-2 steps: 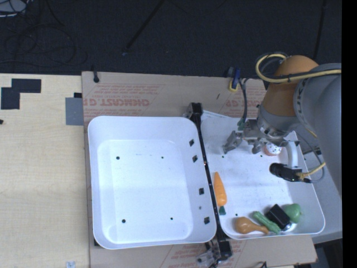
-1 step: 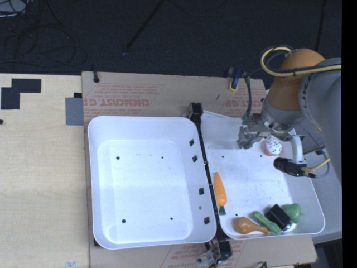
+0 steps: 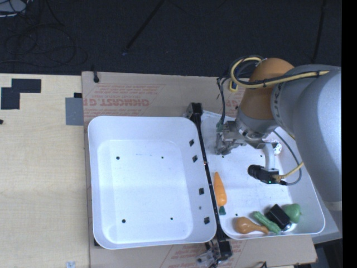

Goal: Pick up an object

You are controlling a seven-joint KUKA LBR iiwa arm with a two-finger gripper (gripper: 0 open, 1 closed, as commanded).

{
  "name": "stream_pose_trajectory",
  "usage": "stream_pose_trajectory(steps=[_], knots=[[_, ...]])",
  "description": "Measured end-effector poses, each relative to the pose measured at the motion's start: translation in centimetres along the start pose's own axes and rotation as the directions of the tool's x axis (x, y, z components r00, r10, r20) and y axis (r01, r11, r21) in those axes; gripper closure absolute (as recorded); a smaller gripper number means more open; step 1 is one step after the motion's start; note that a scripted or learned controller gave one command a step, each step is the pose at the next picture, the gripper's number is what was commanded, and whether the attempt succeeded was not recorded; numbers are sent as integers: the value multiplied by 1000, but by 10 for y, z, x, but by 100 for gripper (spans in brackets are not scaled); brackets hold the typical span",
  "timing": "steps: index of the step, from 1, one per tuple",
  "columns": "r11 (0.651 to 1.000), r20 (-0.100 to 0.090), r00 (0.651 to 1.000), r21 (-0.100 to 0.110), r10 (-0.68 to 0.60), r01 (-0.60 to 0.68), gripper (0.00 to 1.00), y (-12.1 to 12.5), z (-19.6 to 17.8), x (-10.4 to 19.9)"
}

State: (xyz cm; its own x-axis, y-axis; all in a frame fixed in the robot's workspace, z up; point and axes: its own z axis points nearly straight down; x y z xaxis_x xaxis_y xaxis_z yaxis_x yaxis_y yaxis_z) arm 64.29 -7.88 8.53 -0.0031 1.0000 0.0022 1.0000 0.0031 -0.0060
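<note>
My gripper [image 3: 225, 144] hangs low over the back left part of the right bin [image 3: 312, 205], near the divider between the two bins. An orange carrot-shaped piece [image 3: 220, 188] lies along the bin's left wall, a little in front of the gripper and apart from it. At the front of the bin lie a tan gourd-shaped piece [image 3: 248, 225], a long green piece [image 3: 266, 220], a black block [image 3: 277, 215] and a round green piece [image 3: 292, 211]. I see nothing held under the gripper.
The left bin [image 3: 100, 149] sits beside the right one, with a black divider rail [image 3: 203, 166] between them. A small black device on a cable [image 3: 262, 173] hangs from the wrist over the right bin. Cardboard lies under both bins.
</note>
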Motion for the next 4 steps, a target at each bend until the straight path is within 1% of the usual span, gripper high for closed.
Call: stream_pose_trajectory(steps=[3,4], knots=[[1000,2,1000,1,10,-10,100,0,-31,-6],[1000,1,1000,-2,-2,2,100,-44,-104,92]])
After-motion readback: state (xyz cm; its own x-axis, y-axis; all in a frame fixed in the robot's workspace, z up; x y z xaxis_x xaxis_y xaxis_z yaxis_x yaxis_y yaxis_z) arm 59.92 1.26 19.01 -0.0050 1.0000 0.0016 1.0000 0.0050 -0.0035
